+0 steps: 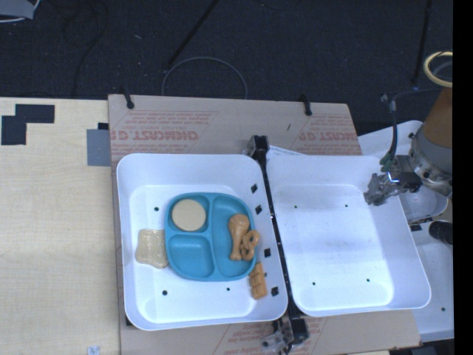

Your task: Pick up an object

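Food pieces (242,237) sit on the tray (198,257) in the left bin (140,176), while the gripper (378,191) hovers at the right bin's (332,287) right rim, its grip unreadable.

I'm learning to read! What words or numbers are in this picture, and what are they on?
Red print on the cardboard sheet behind the bins: upside down from here and blurred, so I can't read it for sure.
More red print on its front edge: too small to read.
Nothing else carries words or numbers.

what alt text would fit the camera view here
A blue divided tray holding a round tan piece and a pretzel-like piece sits in the left white bin, while the gripper hangs at the right bin's far right edge.
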`<control>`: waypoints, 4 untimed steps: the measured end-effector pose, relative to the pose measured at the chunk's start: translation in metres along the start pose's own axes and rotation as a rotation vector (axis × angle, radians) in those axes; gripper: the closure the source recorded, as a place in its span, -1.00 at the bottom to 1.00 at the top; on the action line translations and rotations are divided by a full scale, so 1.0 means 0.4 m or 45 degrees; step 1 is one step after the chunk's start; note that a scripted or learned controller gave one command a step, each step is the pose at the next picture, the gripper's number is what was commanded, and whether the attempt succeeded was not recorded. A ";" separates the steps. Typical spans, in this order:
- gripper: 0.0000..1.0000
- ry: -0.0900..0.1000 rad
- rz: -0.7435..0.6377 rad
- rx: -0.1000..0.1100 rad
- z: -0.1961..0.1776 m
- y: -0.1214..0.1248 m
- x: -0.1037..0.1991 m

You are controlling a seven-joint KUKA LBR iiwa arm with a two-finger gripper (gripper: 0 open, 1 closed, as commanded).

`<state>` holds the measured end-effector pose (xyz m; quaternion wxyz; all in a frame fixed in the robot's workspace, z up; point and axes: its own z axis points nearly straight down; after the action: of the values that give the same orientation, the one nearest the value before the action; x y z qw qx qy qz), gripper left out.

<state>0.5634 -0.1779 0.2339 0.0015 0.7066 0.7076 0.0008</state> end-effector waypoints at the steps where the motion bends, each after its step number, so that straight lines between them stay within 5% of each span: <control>1: 1.00 0.004 -0.004 0.008 0.009 0.021 0.128; 4: 1.00 0.004 -0.003 0.011 0.045 -0.007 0.522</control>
<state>0.5604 0.0309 0.2158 -0.0025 0.7058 0.7084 -0.0011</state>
